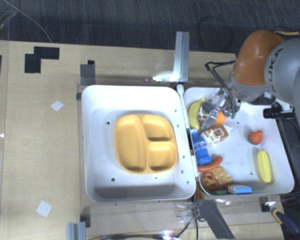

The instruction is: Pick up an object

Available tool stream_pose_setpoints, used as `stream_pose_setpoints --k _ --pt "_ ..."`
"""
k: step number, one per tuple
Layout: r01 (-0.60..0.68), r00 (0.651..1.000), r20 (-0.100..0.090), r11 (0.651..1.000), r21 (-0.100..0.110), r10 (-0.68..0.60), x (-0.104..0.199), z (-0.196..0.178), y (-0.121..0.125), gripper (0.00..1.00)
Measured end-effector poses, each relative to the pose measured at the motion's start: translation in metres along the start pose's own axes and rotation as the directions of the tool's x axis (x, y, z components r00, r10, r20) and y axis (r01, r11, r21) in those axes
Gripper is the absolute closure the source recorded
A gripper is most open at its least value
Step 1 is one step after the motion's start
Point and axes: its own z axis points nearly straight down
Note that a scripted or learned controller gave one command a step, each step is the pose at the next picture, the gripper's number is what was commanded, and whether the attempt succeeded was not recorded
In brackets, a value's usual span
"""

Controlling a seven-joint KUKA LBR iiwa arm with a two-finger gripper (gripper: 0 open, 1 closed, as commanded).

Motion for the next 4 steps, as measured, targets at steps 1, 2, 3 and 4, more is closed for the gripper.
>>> stream_pose_setpoints --k 1,2,3,4 --pt "0.288 0.958 0.002 0.958 0.001 -0.288 -0.025 -0.042 -0.037 0.00" --pt "0.268 0.964 0.002 0.964 -0.001 -0.268 -0.009 0.000 -0.010 0.00" --pt "0.270 0.963 0.008 0.963 -0.001 -0.270 -0.011 -0.009 -0.008 1.00" --pt "0.271 0.962 0.007 0.963 -0.002 -0.271 -0.011 -0.009 -0.008 0.00"
